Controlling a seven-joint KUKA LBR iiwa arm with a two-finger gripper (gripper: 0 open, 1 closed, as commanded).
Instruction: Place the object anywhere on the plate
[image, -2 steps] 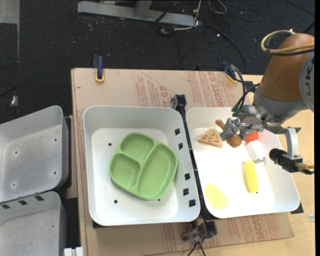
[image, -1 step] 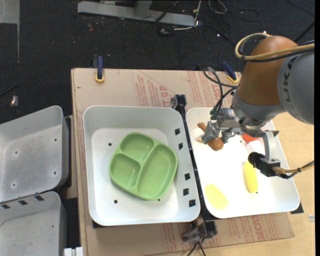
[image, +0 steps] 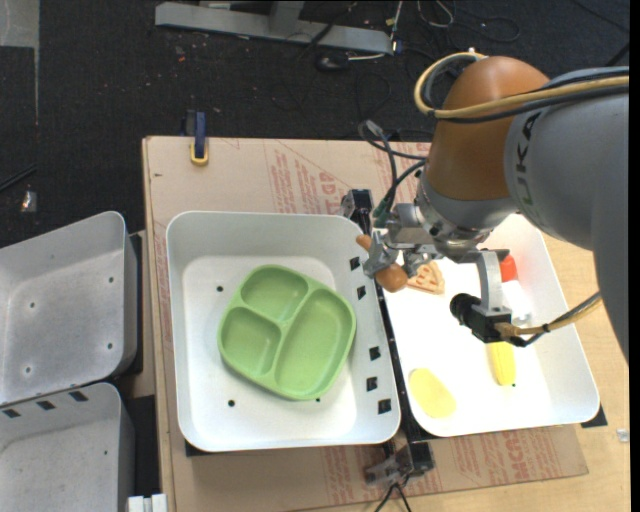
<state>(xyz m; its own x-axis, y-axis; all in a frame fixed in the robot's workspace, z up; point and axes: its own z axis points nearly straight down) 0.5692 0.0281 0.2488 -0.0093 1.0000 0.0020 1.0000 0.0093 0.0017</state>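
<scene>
A: Left bin (image: 195, 250): held green three-compartment plate (image: 288, 330), nothing on it.
B: Right bin (image: 560, 380): end effector (image: 392, 262) low at the near-left corner, brown object (image: 394, 278) at its tip, beside orange wedge (image: 428, 280). Grip state: could not tell. Also yellow disc (image: 432, 392), yellow stick (image: 502, 364).

Smooth green plastic plate (image: 288, 330) (slightly glossy) on matt cardboard (image: 290, 175).
</scene>
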